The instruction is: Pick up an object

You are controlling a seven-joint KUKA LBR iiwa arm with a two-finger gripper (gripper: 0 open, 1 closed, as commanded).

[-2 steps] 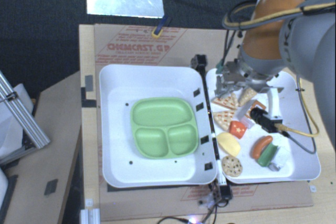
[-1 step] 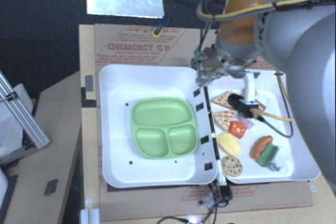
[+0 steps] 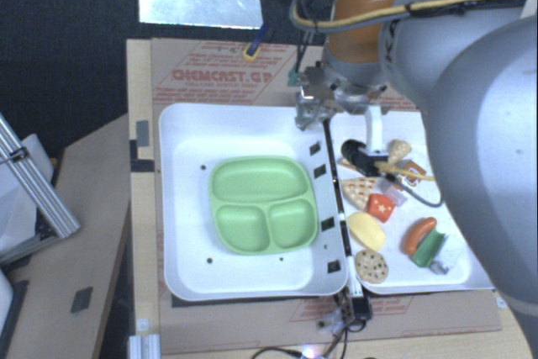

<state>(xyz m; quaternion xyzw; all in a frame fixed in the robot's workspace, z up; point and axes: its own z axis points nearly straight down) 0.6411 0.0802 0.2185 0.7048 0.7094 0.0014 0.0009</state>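
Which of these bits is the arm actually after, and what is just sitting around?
For the job: claw; right bin's toy food: pizza slice, red cube, yellow piece, cookie, sausage.

Lying about: green divided tray, left bin, cardboard sheet.

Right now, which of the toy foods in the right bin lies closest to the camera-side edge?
The round cookie, tan with dark specks. It sits below the yellow piece, by the divider, lower in view than all the others.
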